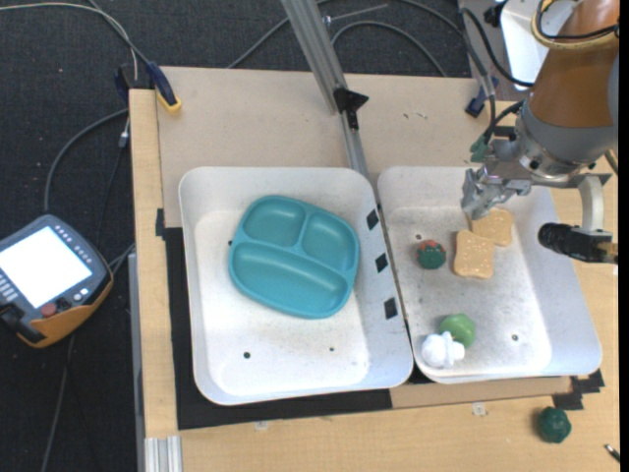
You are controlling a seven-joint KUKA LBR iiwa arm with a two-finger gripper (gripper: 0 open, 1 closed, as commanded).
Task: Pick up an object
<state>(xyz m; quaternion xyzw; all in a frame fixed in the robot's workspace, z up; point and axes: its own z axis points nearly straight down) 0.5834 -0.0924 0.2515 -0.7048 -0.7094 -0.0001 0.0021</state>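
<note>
Overhead, arm enters from desk's right edge, upper part cut off by frame. Claw (482,197) low over right bin (560,347), near its back wall, just behind two tan toast-like pieces (482,246); tips blurred against bin floor, so cannot tell how wide claw stands or whether it grips anything. Small red-and-green object (430,254) just left of toast. Green-and-white object (449,339) near bin's front edge. Teal divided plate (293,255) in left bin (211,362). Green ball (553,423) on desk (246,116), front right corner.

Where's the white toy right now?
The white toy lies in the right bin, near its front left corner, touching the green object.
</note>
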